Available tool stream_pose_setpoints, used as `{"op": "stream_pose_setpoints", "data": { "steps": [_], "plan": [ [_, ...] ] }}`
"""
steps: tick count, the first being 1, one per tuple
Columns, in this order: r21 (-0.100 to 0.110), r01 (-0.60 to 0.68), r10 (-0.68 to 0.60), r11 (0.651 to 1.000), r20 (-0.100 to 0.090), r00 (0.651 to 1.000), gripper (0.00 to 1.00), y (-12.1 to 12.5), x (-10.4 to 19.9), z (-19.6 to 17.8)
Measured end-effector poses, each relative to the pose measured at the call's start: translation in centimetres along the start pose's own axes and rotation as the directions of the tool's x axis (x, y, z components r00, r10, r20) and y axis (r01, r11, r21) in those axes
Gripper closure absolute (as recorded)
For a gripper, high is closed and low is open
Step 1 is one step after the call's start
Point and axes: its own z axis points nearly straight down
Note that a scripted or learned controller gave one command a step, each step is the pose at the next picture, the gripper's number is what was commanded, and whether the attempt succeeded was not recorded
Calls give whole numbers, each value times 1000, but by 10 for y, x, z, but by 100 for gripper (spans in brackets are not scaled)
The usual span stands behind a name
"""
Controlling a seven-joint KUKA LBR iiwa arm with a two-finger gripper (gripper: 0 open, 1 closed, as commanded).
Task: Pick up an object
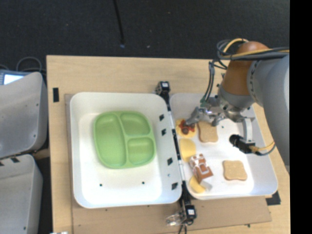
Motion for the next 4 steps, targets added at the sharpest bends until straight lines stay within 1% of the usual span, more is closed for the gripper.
{"op": "stream_pose_setpoints", "data": {
  "steps": [1, 2, 3, 4],
  "plan": [
    [-9, 0, 0, 1000, 0, 1000, 100, 3, 0, -14],
    [3, -2, 2, 1000, 0, 1000, 100, -1, -6, -60],
    [2, 1, -1, 1000, 0, 1000, 100, 0, -8, -106],
    [8, 5, -5, 1000, -2, 1000, 100, -23, 38, -102]
  ]
}}
